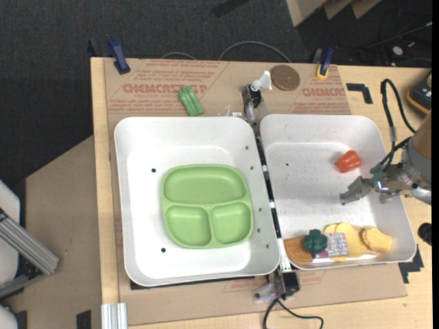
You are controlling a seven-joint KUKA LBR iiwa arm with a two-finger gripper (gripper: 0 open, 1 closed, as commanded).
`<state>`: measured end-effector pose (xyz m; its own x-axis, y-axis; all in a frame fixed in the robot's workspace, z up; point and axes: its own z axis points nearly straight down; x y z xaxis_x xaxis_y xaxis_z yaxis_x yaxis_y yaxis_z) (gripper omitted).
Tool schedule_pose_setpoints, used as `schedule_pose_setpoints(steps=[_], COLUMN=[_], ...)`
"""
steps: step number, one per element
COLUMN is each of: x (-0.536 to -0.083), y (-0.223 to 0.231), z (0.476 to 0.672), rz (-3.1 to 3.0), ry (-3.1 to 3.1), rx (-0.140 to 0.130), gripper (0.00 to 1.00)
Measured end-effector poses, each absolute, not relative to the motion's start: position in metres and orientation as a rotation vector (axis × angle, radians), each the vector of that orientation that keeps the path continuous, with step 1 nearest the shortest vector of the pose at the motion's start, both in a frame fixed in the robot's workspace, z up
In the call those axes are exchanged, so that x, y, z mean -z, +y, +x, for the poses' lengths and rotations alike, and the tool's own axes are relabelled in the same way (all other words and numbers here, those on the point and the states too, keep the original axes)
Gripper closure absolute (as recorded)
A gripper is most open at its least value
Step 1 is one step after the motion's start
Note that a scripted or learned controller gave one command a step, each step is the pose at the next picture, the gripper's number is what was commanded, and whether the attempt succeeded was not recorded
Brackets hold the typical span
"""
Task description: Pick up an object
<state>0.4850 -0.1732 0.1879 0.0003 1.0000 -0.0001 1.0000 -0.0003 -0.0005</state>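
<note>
Pincer (358, 190) low over right bin (302, 142), fingers spread, nothing held; orange block (348, 161) just beside, likely target.

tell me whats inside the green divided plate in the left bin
The green divided plate shows three bare compartments, one long at the back and two smaller in front. It lies flat in the left bin, so the bin floor directly under it is covered.

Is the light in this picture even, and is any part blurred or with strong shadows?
Camera view: light is even and soft, white bins bright without harsh glare; the green tray is sharp; the gripper looks slightly blurred and casts a faint shadow.
</note>
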Motion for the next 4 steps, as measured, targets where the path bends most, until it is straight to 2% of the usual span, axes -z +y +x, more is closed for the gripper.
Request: schedule_pose_setpoints(steps=[1, 2, 3, 4], x=[-0.138, -0.081, -0.085, -0.097], y=[-0.22, -0.197, -0.172, -0.174], z=[0.573, 0.602, 0.645, 0.644], rz=[-2.224, -2.218, -2.22, -2.223], ry=[-2.229, -2.225, -2.229, -2.228], rx=[0.001, 0.0, 0.004, 0.004], gripper=[0.0, 0.0, 0.0, 1.0])
